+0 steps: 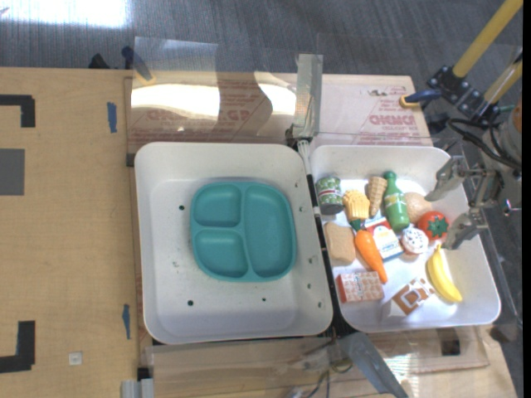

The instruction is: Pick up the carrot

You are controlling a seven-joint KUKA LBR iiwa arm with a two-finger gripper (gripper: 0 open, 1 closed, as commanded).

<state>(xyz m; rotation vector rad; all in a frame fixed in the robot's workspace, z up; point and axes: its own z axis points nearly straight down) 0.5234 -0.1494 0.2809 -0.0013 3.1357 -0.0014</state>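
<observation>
- Two white bins [158,222] are sitting side by side.
- One teal divided plate [244,230] is lying there.
- One carrot [370,254], one banana [442,277], one tomato [432,225], one green bottle [396,206] are lying there.

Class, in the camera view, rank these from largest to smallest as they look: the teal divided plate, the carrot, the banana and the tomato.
1. Teal divided plate, by far.
2. Carrot and banana look alike in size; too close to rank.
3. Tomato.

Open pincer [459,206] hovers right of carrot [371,254] in right bin [485,301].
</observation>
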